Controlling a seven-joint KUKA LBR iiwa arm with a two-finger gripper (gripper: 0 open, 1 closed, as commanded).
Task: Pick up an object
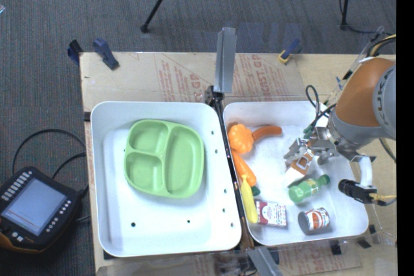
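the claw (303,155) sits low in the right bin (278,110), toward its right side, and i cannot tell how it is set. a small white and orange carton (297,167) lies right under it, touching or nearly so, though i can't make out a grip on it. just below that lies a green bottle (307,189), tipped on its side, long axis running left to right and rising a little, cap toward the right. further down stands a red can (315,221), and left of it a red and white packet (272,213). along the bin's left wall lie an orange pepper (239,137), a carrot (244,168) and a yellow banana (249,202). the left bin (110,203) holds a green divided plate (164,158).
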